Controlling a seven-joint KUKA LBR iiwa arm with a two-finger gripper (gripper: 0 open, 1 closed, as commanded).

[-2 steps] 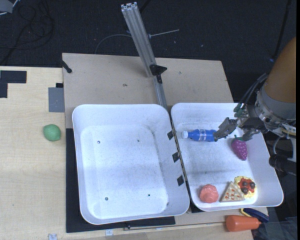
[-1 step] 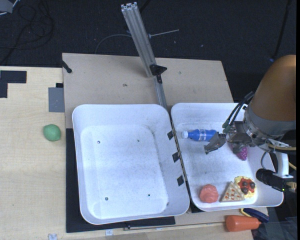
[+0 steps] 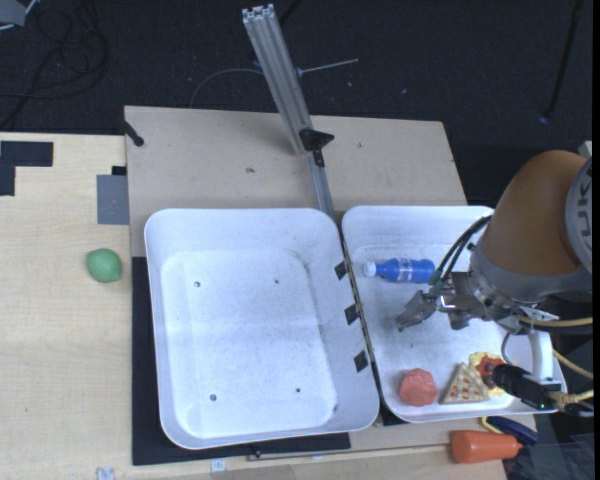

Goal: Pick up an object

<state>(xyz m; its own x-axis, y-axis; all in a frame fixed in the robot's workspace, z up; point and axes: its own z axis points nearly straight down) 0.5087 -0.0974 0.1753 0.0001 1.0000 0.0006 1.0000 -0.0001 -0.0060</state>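
Looking down on the right bin (image 3: 420, 220), I see the gripper (image 3: 417, 314) hovering mid-tray, though I cannot tell its state from here. A blue bottle (image 3: 401, 268) lies at its 12 o'clock, a red ball (image 3: 417, 387) at 6, a pizza slice (image 3: 466, 384) at 5. A green ball (image 3: 104, 265) sits on the bench at 9 o'clock, beyond the left bin (image 3: 170, 230).

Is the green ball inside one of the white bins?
No, the green ball sits on the wooden bench, left of the left bin.

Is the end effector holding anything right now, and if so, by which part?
Nothing is held. The end effector hangs over bare floor of the right bin, below the blue bottle and above the red ball.
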